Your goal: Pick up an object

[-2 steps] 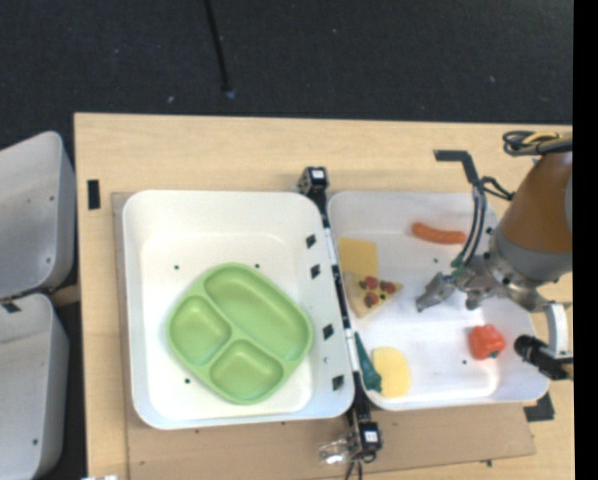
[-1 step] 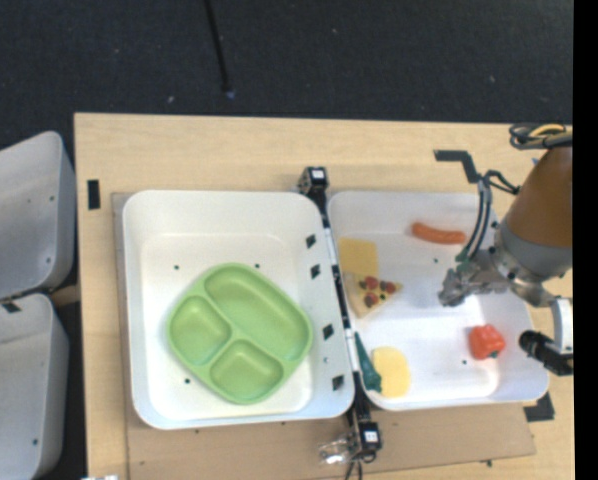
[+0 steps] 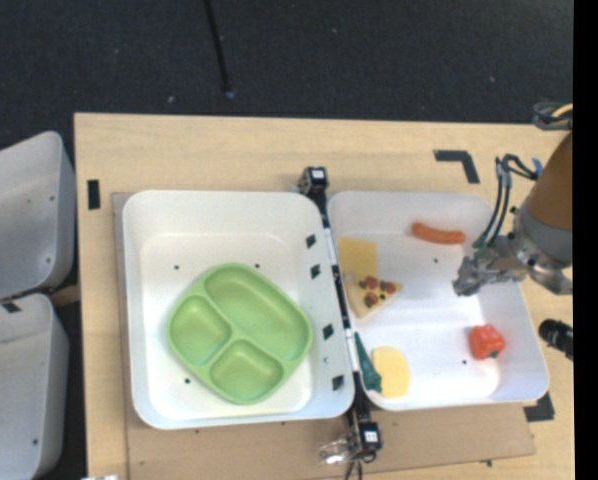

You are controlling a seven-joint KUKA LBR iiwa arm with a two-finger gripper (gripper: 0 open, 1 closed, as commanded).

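1. Notably, no legible writing or brand shows on any item.
2. Right bin (image 3: 499, 393) holds a sausage (image 3: 438, 234), a yellow cheese slice (image 3: 358, 256), a pizza slice (image 3: 373, 293), a red pepper-like toy (image 3: 486, 342) and a corn cob (image 3: 388, 371).
3. The sausage lies near the bin's far wall, long axis running left to right.
4. Gripper (image 3: 468, 280) hangs over the bin between sausage and red toy; finger state cannot be told.
5. Left bin (image 3: 139, 238) holds a green three-compartment plate (image 3: 239, 332).
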